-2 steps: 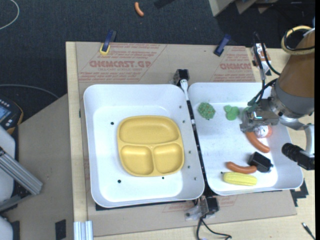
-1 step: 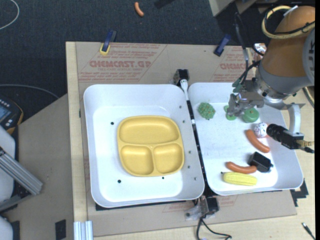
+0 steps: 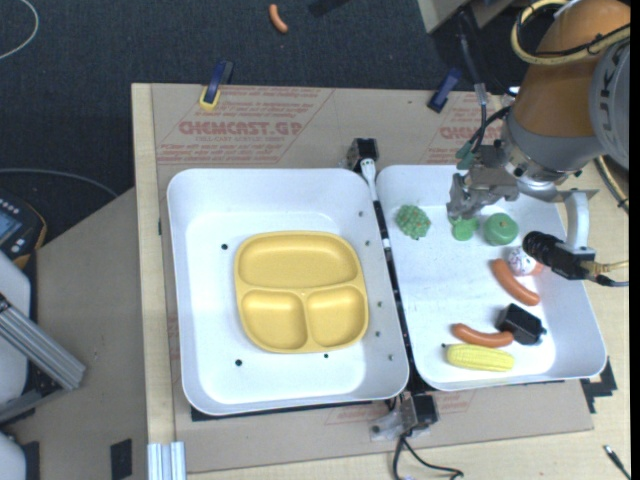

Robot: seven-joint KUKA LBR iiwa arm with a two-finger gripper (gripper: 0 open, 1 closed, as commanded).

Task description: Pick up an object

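Toy food lies scattered in the right white bin (image 3: pixel 430 363): a yellow plastic corn cob (image 3: pixel 479 358) by its near edge, two orange sausages (image 3: pixel 482 335) farther in, a bumpy green broccoli piece (image 3: pixel 412 220) toward the far edge. Beside that, the grey two-finger gripper (image 3: pixel 466 218) reaches down over a small green round piece (image 3: pixel 463 231); whether it grips anything I cannot tell. Beyond, the cardboard sheet (image 3: pixel 250 118) reads "CHEMCAST".

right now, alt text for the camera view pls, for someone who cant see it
The grey arm's gripper hovers low at the back of the right bin, beside small green toys, with sausages and a corn cob nearer the front. The left bin holds a yellow divided tray.
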